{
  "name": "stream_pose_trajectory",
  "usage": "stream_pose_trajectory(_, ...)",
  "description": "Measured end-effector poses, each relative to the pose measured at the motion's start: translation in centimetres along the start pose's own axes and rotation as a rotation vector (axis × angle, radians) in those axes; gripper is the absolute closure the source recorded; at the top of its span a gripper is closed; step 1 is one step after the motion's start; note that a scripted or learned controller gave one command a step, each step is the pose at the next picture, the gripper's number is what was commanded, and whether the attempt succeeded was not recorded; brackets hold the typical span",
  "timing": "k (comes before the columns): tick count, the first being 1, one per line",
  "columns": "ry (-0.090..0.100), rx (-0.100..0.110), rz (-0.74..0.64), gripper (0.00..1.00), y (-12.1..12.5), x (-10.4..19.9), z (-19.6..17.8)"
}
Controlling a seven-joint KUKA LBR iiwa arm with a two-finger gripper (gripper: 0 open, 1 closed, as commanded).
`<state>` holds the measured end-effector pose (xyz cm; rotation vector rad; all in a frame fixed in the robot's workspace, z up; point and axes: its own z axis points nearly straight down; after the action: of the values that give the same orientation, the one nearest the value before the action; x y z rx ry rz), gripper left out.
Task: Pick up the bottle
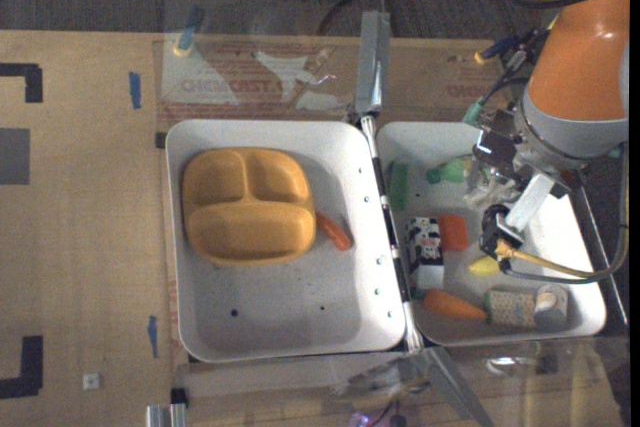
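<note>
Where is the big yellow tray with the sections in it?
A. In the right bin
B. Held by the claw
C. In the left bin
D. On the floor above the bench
C. The yellow tray lies face down in the left bin, next to a small orange carrot, while the arm works over the right bin.

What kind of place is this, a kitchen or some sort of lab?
Most likely a robotics lab, not a kitchen. A robot arm reaches over two white bins on a taped cardboard bench, and the food is toys, like the plastic carrot and the yellow divided plate.
</note>
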<state>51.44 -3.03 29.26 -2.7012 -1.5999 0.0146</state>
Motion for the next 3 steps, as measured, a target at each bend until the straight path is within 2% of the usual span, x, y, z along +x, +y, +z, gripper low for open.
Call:
stream_pose_trajectory(1, 0.002, 0.001, 0.364, 1.00, -3.8, 2.9, 0.9)
stream_pose_trajectory(2, 0.002, -0.002, 0.401, 1.00, -5.2, 2.4, -0.8)
stream_pose_trajectory(3, 0.002, 0.000, 0.388, 1.00, -4.5, 1.2, 4.2)
